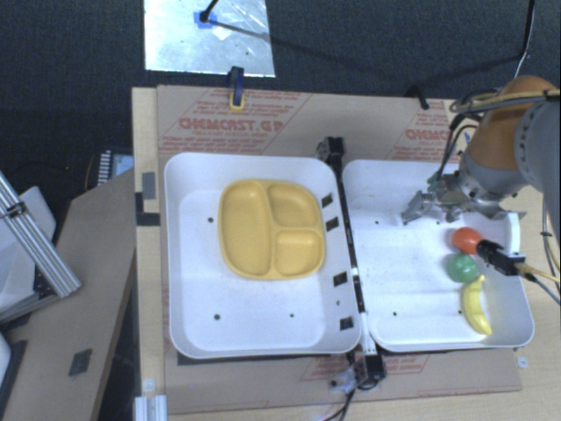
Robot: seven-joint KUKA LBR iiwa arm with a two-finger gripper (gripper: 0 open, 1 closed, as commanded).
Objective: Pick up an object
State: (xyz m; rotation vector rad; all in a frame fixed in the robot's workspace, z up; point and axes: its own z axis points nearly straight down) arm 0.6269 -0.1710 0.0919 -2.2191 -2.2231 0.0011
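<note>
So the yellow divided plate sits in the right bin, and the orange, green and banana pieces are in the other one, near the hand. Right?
Not quite. The camera view shows the yellow divided plate in the left bin, not the right. The rest holds: the orange piece, green piece and banana lie in the other bin, near the hand.

Orange ball [465,239], green ball [462,267], probably banana [475,306], in right bin [394,323].

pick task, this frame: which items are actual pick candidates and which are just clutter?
Job:
- orange-red ball, right bin
- green ball, right bin
- banana, right bin
- gripper, above the right bin, left of the balls, nothing between its fingers

Lying about:
- yellow divided plate, left bin
- metal sheet beyond the bench
- yellow clamp at the bench's far edge
</note>
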